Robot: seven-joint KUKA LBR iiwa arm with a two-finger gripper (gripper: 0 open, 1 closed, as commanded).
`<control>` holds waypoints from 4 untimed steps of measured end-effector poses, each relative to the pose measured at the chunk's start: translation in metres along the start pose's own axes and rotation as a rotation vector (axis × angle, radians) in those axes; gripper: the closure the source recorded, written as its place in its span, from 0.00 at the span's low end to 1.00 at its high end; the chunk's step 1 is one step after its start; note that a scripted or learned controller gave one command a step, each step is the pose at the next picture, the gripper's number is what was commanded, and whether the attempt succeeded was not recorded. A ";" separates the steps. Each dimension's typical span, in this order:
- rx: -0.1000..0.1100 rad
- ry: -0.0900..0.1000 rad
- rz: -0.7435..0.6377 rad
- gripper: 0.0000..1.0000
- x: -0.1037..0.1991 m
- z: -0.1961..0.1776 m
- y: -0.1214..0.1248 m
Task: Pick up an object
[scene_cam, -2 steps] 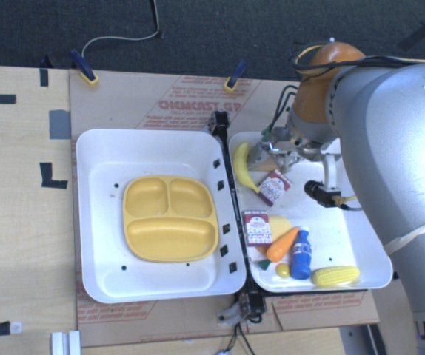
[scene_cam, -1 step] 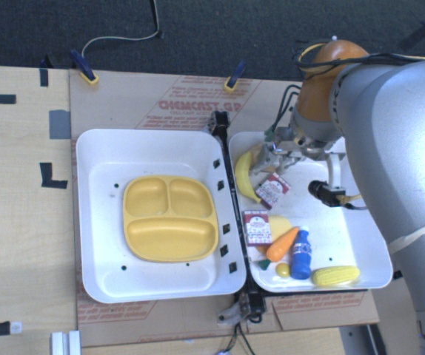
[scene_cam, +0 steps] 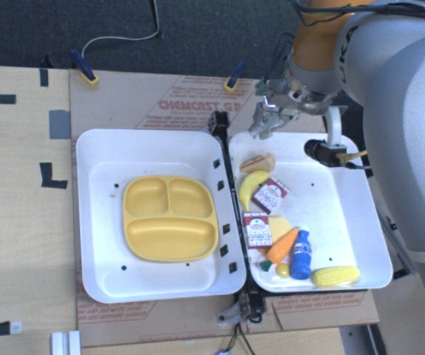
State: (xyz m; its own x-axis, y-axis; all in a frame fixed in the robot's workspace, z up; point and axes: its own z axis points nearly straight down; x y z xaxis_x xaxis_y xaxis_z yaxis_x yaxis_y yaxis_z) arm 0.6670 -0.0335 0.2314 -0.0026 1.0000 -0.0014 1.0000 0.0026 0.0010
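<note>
My gripper (scene_cam: 265, 125) hangs above the far left corner of the right bin (scene_cam: 360, 220), with nothing seen between its fingers. Just below it in that bin lie a hot dog toy (scene_cam: 258, 162), a yellow banana (scene_cam: 250, 184) and a small red-and-white carton (scene_cam: 269, 196). Farther toward the front are a second red-and-white carton (scene_cam: 257, 230), an orange carrot (scene_cam: 282, 245), a blue bottle (scene_cam: 300, 255) and a yellow corn cob (scene_cam: 335, 275).
The left bin (scene_cam: 94, 198) holds a yellow divided plate (scene_cam: 171, 218). A black divider (scene_cam: 229, 191) runs between the bins. Cardboard lies under the bins, with blue-and-yellow clamps (scene_cam: 84, 68) at its far edge.
</note>
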 end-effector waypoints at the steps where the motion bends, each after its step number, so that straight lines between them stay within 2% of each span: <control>1: 0.002 0.000 0.001 0.00 0.000 0.001 0.000; 2: 0.004 -0.001 0.003 0.00 -0.034 0.048 -0.018; 3: -0.002 -0.002 0.002 0.00 -0.077 0.146 0.002; 4: 0.000 -0.002 0.001 1.00 -0.077 0.134 0.002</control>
State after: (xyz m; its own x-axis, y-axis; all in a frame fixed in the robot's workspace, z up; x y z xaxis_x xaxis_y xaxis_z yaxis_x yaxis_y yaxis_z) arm 0.6694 -0.1104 0.0973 -0.0015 1.0000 -0.0032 1.0000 0.0015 0.0011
